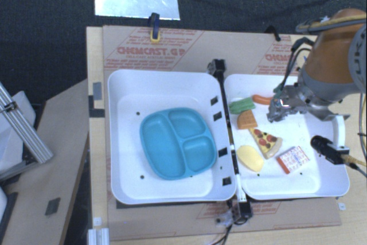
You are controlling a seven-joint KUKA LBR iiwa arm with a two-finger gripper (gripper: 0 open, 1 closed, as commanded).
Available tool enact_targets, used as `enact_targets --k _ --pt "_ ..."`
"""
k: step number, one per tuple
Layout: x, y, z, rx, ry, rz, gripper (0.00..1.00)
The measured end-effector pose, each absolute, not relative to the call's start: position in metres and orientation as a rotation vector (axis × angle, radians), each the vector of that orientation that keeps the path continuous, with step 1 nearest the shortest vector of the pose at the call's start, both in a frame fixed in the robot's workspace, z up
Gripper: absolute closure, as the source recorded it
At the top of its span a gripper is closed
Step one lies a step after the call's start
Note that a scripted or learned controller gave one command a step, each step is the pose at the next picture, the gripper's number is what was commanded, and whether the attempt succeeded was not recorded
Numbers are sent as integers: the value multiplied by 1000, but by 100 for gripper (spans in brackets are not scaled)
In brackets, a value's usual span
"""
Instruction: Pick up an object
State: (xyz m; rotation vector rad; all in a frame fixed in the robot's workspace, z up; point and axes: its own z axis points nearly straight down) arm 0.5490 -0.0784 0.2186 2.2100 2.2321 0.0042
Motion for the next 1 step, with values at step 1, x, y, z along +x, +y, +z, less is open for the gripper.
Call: enact_targets --k 1 --pt "554 -33 221 2211 2233 4 100"
